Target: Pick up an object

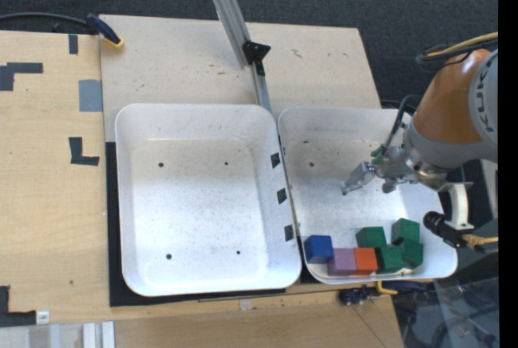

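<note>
I see my pincer (369,177) hanging over the bare floor of the right bin (324,136), and I cannot tell its state from this slant. The blocks lie below it, toward the near rim, packed together: a blue block (319,248), then a purple block (345,260) and an orange block (366,259) touching, and green blocks (395,244) heaped just beyond. I judge them light, stiff and smooth, so they do not squash but may slip. The blue one, at the end of the row and nearest the bin's left wall, seems easiest; I would take it across two flat opposite sides.
</note>
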### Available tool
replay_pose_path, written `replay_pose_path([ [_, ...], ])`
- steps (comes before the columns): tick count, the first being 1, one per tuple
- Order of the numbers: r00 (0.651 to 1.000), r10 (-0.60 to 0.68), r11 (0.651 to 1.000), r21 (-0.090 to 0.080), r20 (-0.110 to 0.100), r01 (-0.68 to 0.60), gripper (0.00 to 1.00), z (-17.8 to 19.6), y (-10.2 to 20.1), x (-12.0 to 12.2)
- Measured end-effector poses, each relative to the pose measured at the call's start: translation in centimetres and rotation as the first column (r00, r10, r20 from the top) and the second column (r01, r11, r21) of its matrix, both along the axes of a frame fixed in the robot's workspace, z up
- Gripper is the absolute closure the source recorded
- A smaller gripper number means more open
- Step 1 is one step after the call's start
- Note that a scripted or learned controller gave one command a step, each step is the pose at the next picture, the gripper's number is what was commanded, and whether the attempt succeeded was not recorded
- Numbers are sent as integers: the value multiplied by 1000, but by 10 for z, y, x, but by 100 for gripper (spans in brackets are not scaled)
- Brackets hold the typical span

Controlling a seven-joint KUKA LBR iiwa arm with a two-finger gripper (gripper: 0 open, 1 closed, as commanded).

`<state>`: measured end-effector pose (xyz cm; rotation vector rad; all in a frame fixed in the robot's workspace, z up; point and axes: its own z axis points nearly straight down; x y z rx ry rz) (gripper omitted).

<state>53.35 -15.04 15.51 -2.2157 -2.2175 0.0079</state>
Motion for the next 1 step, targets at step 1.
replay_pose_path([
  [1, 1000, -1, 1000, 0, 0, 1, 0, -60, -5, -9],
])
